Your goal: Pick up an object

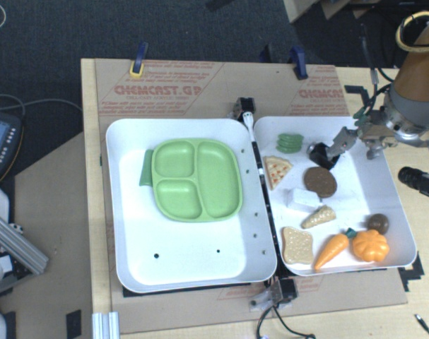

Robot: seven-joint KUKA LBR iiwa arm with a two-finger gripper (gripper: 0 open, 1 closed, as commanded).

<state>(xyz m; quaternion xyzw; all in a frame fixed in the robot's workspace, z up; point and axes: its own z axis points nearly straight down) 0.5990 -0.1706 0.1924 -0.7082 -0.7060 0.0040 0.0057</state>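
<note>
The right bin (394,189) holds several toy foods. At its far side lie a green ridged disc (290,142) and a pizza slice (276,169). A round brown patty (319,181), a white block (301,198) and a pale wedge (319,217) sit in the middle. Along the near edge lie a toast slice (297,245), a carrot (332,249), an orange pumpkin (370,246) and a small brown piece (377,223). My gripper (373,141) hangs over the bin's far right corner, up and to the right of the patty, touching none of them.
The left bin (129,210) carries a green divided plate (196,179). Both bins rest on a cardboard sheet (165,87) held by clamps at its far edge. The grey arm (412,97) comes in from the right.
</note>
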